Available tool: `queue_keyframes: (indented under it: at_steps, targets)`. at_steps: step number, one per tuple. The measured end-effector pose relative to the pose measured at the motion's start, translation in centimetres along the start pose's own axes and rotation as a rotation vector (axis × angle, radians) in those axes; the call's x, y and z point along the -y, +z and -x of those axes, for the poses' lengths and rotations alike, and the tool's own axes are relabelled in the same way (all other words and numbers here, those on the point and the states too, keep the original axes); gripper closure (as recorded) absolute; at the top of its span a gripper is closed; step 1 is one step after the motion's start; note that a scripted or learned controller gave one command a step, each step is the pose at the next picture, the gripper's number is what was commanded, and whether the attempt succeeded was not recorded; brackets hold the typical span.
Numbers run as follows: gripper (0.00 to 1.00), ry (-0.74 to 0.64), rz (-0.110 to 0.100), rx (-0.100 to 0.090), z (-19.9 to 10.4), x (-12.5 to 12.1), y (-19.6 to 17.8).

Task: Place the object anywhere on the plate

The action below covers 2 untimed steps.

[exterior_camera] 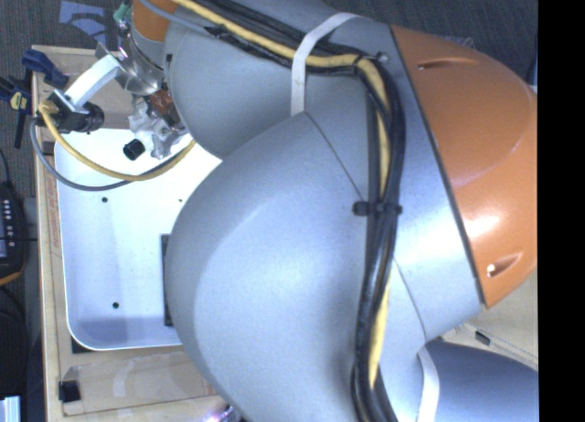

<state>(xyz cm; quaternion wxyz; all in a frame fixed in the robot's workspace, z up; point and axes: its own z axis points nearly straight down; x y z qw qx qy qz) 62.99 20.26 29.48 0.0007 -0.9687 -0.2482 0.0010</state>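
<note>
One arm crosses the bench, grey with orange parts, and it carries one gripper at its end. One white bin shows under it. One small black object lies in that bin. One yellow cable loops over the bin. One white strap wraps the arm.

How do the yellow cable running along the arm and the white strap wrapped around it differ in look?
The yellow cable runs lengthwise down the arm, bundled beside black ones; the white strap crosses it, circling the arm's girth. The yellow cable is round and cord-like; the white strap is flat. The cable is long; the strap is short. Both lie tight against the grey shell.
</note>
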Motion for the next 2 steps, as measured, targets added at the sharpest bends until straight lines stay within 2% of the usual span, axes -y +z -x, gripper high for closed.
queue_keyframes:
  at_steps: [1, 2]
  targets:
    - [1.00, 0.296, 0.002, 0.001, 6.3, -5.3, -4.2]
    - [1.00, 0.098, 0.001, 0.000, -0.1, -0.9, -14.6]
